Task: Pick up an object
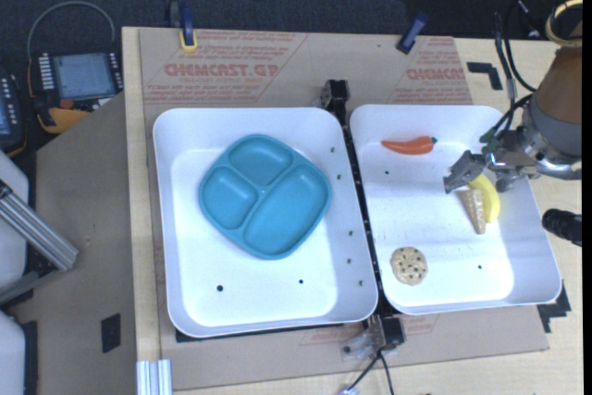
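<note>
The right bin point(444, 291) holds a red chili pepper point(408, 144) near its back, a round cookie point(408, 265) near its front, and a yellow banana-like piece point(482, 203) toward its right side. My gripper point(474, 172) reaches in from the right and hovers just above the upper end of the yellow piece. Its dark fingers point(460, 175) spread apart with nothing between them. The yellow piece lies flat on the bin floor.
In the left bin point(185, 227) lies a blue divided plate point(265, 195). A black clamp point(334, 93) sits at the back between the bins, another at the front point(388, 329). The arm's body point(560, 120) overhangs the right bin's right rim.
</note>
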You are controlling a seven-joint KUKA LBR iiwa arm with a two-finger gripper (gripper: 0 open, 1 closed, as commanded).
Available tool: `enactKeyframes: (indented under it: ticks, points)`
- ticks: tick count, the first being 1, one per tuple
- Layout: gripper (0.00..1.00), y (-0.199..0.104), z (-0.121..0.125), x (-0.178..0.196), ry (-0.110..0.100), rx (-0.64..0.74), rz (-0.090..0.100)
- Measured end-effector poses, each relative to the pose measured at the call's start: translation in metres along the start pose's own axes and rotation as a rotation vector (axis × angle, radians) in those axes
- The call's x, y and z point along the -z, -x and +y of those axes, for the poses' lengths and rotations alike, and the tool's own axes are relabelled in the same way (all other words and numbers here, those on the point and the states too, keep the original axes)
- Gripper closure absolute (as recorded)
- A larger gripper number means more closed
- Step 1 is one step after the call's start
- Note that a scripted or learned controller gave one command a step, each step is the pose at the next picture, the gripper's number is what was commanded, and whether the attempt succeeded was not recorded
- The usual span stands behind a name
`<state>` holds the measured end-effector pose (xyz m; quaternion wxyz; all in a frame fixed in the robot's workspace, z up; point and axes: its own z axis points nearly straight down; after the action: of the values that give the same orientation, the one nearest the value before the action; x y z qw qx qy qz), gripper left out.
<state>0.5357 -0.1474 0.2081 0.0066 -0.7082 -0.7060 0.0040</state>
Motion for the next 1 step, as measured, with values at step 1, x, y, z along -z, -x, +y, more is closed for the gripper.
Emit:
enactKeyframes:
  ticks: [1]
  points:
    - [0.00,-0.0003,0.0028,0.0064,0.013,0.003,-0.002]
